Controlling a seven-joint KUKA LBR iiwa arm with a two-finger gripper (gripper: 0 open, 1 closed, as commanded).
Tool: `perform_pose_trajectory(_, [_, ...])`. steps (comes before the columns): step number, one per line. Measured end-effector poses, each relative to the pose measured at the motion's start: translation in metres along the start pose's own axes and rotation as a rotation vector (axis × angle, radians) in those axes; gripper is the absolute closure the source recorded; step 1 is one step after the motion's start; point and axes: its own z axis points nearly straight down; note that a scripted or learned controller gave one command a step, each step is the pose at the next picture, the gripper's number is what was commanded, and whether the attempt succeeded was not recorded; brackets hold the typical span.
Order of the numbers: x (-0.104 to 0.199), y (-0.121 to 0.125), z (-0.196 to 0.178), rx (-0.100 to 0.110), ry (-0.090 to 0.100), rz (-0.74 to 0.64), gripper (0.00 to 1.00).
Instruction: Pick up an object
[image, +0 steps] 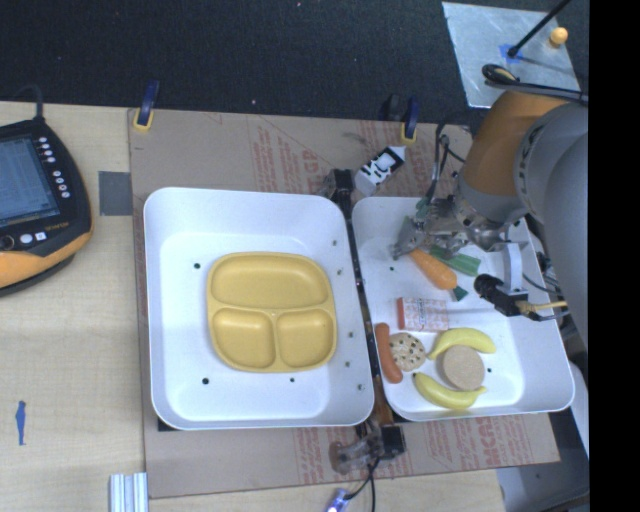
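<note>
end effector (418, 238) low in right white plastic bin (540, 400) | grip state: cannot tell | orange toy carrot (434, 268) just beside, toward viewer, long axis diagonal

A robotics lab, by the look of it: a teach pendant (35, 205) with screen and keys lies on the wooden desk (60, 360), clamps (146, 104) pin a cardboard sheet (250, 150) under two white bins (160, 300), and cables (355, 480) trail off the front edge.
</note>
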Motion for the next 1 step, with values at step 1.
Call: perform_pose_trajectory(1, [-0.0395, 0.0089, -0.1074, -0.002, -0.002, 0.002, 0.0])
